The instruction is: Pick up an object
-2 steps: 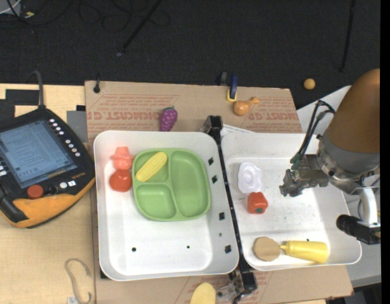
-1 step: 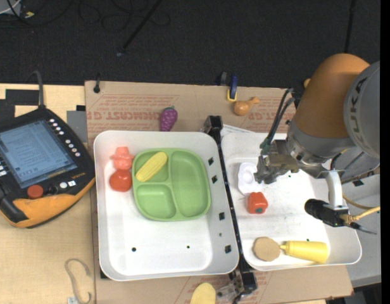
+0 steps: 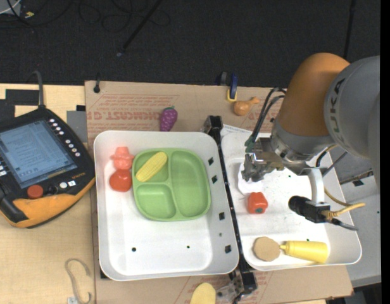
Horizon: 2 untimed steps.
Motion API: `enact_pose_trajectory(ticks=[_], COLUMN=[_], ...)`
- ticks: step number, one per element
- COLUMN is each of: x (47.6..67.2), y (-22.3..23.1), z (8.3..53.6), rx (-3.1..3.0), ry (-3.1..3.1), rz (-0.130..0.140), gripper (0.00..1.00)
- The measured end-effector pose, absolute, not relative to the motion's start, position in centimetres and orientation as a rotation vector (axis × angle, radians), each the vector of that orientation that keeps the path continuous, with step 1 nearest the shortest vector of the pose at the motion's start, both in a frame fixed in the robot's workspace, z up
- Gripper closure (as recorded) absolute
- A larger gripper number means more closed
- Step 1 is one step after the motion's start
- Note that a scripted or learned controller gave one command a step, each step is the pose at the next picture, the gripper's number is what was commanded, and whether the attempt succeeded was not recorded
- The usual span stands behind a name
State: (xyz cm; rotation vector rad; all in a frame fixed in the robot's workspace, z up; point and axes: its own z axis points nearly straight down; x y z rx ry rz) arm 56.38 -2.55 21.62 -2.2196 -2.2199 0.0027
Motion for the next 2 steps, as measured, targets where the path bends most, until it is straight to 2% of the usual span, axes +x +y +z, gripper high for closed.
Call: enact_pose_trajectory(ticks=[1, 2], x=[56.4, 55.3], y=[-2.8, -3.0], z=[21.8, 23.3], rx=[-2.220, -2.225], ry=[-2.221, -2.216], rz=[0.003, 0.001], gripper=[1.00, 1.00])
